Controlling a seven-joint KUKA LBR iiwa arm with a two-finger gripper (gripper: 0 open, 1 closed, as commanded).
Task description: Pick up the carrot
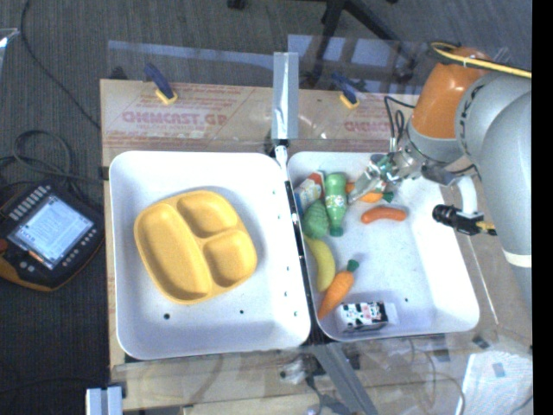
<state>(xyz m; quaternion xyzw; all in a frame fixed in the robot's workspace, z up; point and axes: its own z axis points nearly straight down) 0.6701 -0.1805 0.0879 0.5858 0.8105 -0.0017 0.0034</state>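
The carrot (335, 289), orange with a green top, lies slanted in the right bin (432, 266) near its front left. Its green end points up and to the right. My gripper (378, 178) hangs over the back of the same bin, well behind the carrot. It is beside the cap of a green bottle (335, 201) and just above a small orange piece (371, 197). Nothing of the carrot is near the gripper.
A banana (321, 262) touches the carrot's left side. A green vegetable (315, 219) and an orange sausage-like item (384, 215) lie further back. A black-and-white box (363, 315) sits at the front. The left bin (130, 318) holds a yellow divided plate (197, 245).
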